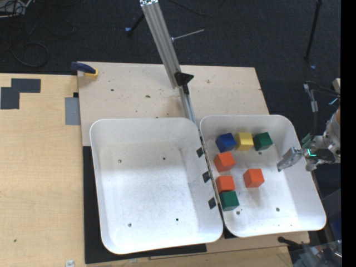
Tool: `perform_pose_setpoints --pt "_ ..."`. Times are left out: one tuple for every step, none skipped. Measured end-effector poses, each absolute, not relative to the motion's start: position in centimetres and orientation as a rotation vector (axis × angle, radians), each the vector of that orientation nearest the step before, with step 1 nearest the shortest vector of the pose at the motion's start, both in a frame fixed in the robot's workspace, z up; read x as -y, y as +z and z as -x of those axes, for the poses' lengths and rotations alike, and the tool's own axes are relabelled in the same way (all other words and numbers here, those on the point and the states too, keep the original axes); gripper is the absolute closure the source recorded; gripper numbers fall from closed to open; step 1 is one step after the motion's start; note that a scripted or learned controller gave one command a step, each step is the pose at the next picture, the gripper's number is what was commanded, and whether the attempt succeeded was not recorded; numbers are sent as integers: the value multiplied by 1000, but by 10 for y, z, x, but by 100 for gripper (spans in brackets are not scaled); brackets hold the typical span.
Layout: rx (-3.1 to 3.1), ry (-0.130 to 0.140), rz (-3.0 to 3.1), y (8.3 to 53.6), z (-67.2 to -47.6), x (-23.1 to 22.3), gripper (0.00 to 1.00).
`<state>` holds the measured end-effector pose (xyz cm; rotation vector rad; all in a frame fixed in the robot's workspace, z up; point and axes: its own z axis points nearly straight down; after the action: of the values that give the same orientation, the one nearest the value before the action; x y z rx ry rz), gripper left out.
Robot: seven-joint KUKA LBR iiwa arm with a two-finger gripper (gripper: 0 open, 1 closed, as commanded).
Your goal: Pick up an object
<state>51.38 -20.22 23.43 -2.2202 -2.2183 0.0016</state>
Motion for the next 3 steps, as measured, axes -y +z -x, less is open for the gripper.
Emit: perform_pose_setpoints --pt "2215 6 2217 188 -519 205 0" --pt "2214 6 2215 132 -508 200 0" --pt "2218 0 2223 91 -508 200 0"
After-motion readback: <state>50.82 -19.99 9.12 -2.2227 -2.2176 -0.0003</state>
